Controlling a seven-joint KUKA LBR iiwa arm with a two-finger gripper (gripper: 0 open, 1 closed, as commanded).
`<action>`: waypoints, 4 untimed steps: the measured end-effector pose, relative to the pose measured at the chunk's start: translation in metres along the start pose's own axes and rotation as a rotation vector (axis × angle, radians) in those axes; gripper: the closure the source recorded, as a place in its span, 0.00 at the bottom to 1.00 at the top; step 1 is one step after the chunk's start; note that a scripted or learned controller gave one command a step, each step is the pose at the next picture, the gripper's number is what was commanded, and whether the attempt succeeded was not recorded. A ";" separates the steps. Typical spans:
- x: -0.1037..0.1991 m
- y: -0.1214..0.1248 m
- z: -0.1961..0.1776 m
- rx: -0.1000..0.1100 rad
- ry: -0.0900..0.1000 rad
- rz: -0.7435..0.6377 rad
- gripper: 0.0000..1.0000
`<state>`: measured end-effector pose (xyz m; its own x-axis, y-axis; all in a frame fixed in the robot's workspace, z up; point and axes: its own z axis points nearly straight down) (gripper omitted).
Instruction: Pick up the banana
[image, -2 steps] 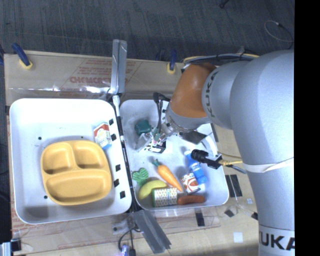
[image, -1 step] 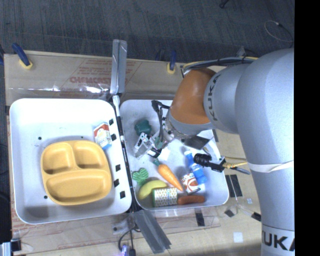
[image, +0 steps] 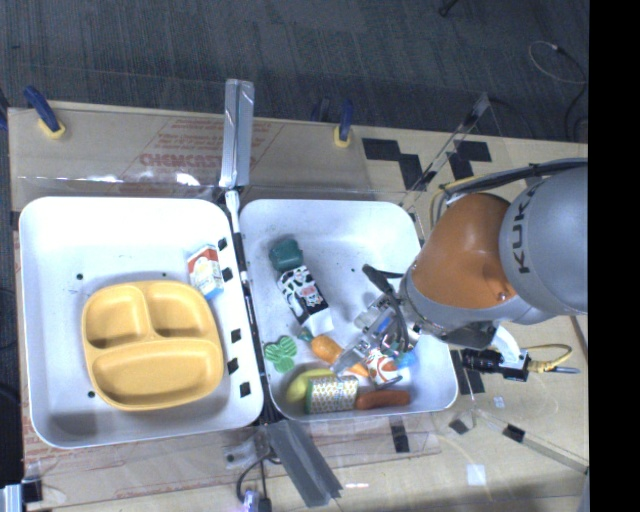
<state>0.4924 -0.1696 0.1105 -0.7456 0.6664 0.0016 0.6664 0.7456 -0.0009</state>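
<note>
No banana shape stands out clearly. The nearest match is a yellow-green rounded piece (image: 298, 385) at the right bin's front edge, partly hidden behind a silver ridged can (image: 332, 394). My gripper (image: 372, 338) hangs low over the clutter in the front right of the right bin (image: 340, 225), just above a small red, white and blue item (image: 385, 368) and beside an orange piece (image: 326, 349). It sits about a hand's width to the right of and behind the yellow-green piece. The grey and orange wrist (image: 465, 265) covers the bin's right wall.
A cow-patterned bottle (image: 302, 292) with a green cap (image: 286, 252) lies in the middle of the right bin, with a green toy (image: 281, 352) and a red-brown sausage shape (image: 383, 399) nearby. The left bin (image: 60, 230) holds a yellow divided tray (image: 152, 345) and a small carton (image: 205, 270).
</note>
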 end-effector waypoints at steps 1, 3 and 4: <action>0.051 0.043 0.015 -0.006 -0.008 0.090 0.00; 0.034 0.015 -0.013 -0.002 -0.003 -0.197 0.00; 0.059 0.045 0.018 -0.003 -0.005 -0.391 0.00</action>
<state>0.4783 -0.0964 0.0927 -0.9432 0.3321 -0.0039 0.3321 0.9432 0.0013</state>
